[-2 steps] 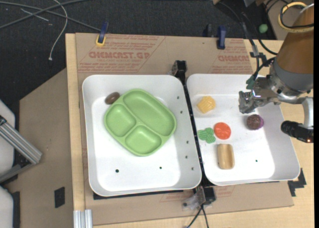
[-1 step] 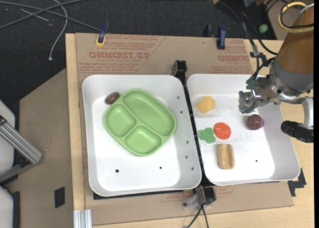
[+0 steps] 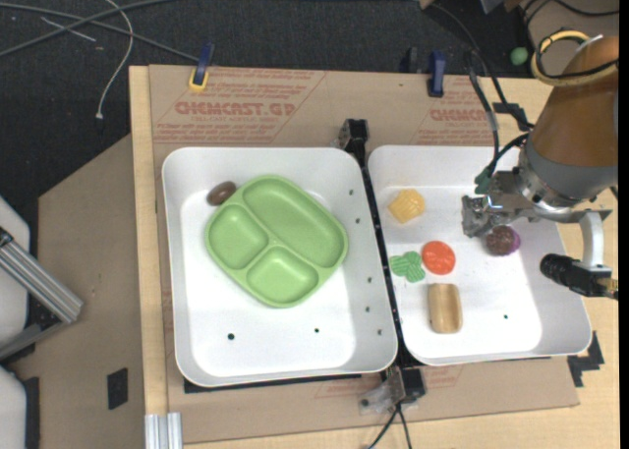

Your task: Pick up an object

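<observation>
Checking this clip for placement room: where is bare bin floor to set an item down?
Left bin: bare strip in front of the green tray. Right bin: bare near corner right of the tan block. Crowded: yellow piece, orange ball, green piece, purple object by the gripper.

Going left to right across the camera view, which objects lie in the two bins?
Small brown piece → green divided plate → green leafy toy → orange-red round toy → dark purple round piece, beside the gripper. The yellow and tan pieces overlap these in the order, so omitted.
</observation>
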